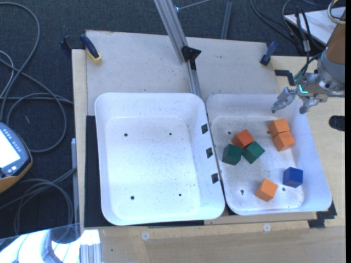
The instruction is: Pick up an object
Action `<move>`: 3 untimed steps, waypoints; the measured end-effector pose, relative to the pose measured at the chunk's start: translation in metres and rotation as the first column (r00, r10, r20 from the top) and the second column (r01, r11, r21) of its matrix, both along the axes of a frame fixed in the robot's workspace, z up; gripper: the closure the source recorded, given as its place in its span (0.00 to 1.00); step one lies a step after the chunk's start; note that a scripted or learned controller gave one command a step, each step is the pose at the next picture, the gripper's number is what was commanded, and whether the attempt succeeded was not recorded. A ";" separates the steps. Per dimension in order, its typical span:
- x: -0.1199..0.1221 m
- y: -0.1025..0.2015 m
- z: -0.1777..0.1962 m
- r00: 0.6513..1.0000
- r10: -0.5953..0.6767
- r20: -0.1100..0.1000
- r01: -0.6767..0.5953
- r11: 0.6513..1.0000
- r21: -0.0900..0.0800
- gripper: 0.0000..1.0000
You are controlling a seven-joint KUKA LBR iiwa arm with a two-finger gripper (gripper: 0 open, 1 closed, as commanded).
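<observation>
The bench (137, 59) carries two white bins side by side: the left bin (109, 125) and the right bin (312, 163), which holds all the blocks. The arm (335, 53) reaches in from the right, its gripper (293, 102) hanging over the right bin's far rim with fingers spread and nothing between them — released.

Closest to it lies a pair of orange blocks (281, 134), touching each other, just below and slightly left of the fingertips. Further left a red-orange block (242, 138) sits against two green blocks (242, 154); a blue block (293, 177) and a lone orange block (266, 190) lie near the front rim, well apart from the gripper.

They look like small, stiff, light cubes — probably easy to pinch across two flat opposite faces. The lone orange block or the blue one would likely be easiest, having room on both sides.
</observation>
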State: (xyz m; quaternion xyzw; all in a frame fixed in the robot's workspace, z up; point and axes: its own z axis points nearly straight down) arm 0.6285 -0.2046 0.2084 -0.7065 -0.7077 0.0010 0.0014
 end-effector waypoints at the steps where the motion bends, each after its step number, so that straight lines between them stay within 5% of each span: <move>1: 0.000 0.000 0.000 1.000 0.000 0.000 0.000 1.000 0.000 0.00; 3: 0.000 0.000 0.000 1.000 0.000 0.000 0.000 1.000 0.000 0.00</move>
